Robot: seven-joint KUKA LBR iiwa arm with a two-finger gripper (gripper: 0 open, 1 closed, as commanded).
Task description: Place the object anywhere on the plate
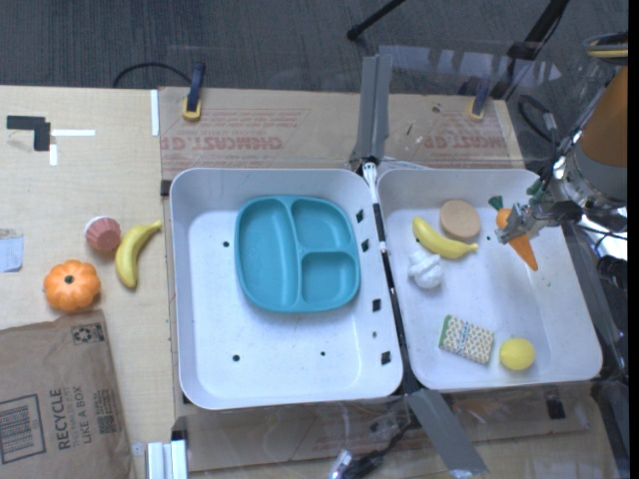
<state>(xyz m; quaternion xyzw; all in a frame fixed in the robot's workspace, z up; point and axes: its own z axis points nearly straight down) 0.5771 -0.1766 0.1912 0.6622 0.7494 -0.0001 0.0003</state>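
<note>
In right bin [569, 357]: six items. One toy banana [442, 239] upper left, touching round tan biscuit-like disc [460, 220] just behind it; one white garlic-shaped piece [426, 269] just below banana; one patterned cracker-style block [467, 339] lower middle; one lemon [517, 353] just beside it to the right; one orange toy carrot [523, 244] with green top near upper right wall. Nothing lying on top of carrot.

At carrot: gripper [521, 226] right over it, arm entering from right edge, orange band at upper right. Fingers on or at upper part of carrot, tip poking out below them; jaws open or closed, cannot tell, too small and dark. Carrot lifted or resting on bin floor, also unclear.

In left bin [200, 367]: one teal divided plate [298, 252], three compartments, set toward bin's upper middle. Raised rims of both bins between carrot and plate.

Outside bins, on wooden bench to the left: one second banana [134, 251], one pinkish round piece [103, 235] just beside it, one small pumpkin [72, 285] below, one brown paper bag [55, 397] at lower left corner.
</note>
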